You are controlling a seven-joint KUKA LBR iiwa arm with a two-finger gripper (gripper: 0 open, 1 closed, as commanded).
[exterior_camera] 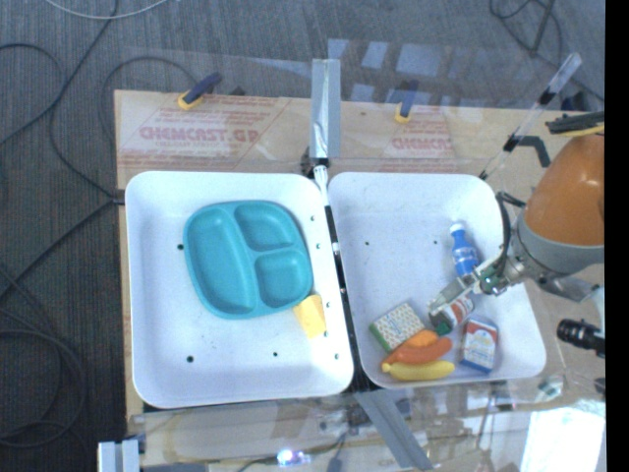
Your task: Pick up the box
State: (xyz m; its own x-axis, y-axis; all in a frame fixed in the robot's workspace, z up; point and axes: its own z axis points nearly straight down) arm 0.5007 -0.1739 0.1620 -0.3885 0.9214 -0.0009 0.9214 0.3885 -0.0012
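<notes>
Here, box [480, 346]: light, stiff carton, right bin corner | grasp across narrow sides | gripper [470, 288]: above bottle, opening cannot be told.

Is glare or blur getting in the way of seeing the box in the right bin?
Camera view: the box and hand are slightly soft but readable; lighting in the right bin is even, with faint shadows; reflections streak the clear panel behind the bins.
</notes>
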